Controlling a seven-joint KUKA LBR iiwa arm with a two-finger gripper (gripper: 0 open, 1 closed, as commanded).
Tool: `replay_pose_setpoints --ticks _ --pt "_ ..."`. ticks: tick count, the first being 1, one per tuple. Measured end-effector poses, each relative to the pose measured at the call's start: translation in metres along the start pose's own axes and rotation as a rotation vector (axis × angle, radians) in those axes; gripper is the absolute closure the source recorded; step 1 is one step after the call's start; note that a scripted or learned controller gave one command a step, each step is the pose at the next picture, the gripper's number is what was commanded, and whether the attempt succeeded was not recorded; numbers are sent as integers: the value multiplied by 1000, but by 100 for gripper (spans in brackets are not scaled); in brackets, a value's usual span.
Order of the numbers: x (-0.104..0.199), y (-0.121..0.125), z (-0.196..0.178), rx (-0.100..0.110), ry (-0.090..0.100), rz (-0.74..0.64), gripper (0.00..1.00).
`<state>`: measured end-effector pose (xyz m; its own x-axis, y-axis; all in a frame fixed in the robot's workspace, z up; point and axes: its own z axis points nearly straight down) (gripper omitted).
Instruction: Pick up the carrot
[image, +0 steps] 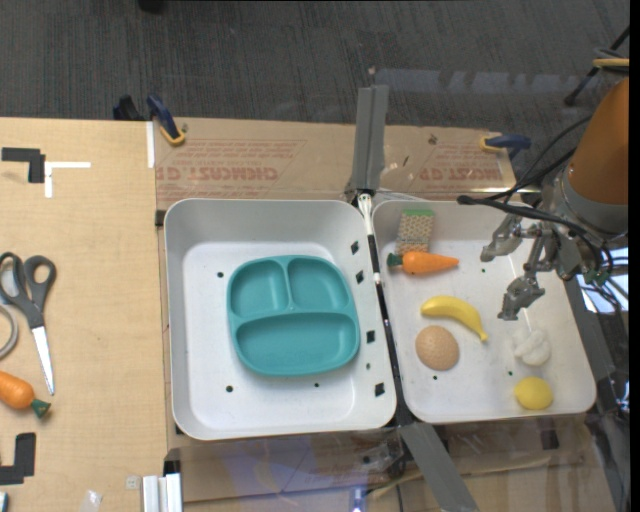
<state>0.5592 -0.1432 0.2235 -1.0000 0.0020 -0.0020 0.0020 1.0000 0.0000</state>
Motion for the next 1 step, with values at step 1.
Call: replay_pose_setpoints --ticks 1 --pt "-15 5 123 0 0 -10 0"
